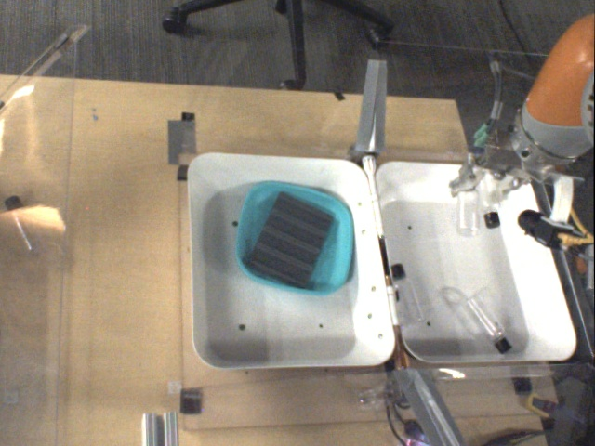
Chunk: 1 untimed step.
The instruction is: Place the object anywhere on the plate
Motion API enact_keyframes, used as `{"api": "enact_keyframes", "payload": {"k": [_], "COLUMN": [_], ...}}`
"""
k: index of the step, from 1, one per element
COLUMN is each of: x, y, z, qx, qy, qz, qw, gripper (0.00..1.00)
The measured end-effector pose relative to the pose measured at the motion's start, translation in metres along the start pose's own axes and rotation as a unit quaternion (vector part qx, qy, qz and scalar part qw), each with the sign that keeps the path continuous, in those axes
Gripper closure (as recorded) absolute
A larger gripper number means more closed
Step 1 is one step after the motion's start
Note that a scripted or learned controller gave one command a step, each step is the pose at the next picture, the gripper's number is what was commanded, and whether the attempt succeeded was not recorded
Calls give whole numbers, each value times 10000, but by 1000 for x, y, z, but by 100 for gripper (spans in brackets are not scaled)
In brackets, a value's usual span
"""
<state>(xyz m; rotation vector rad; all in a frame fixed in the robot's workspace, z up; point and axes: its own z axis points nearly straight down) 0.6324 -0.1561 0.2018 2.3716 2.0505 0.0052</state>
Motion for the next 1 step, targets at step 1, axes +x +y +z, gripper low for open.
{"api": "enact_keyframes", "payload": {"k": [1], "x": [0], "y": [0], "z": [0], "qx": [-2], "qy": [0], "qz": [0], "qw": [10000], "gripper": [0]}}
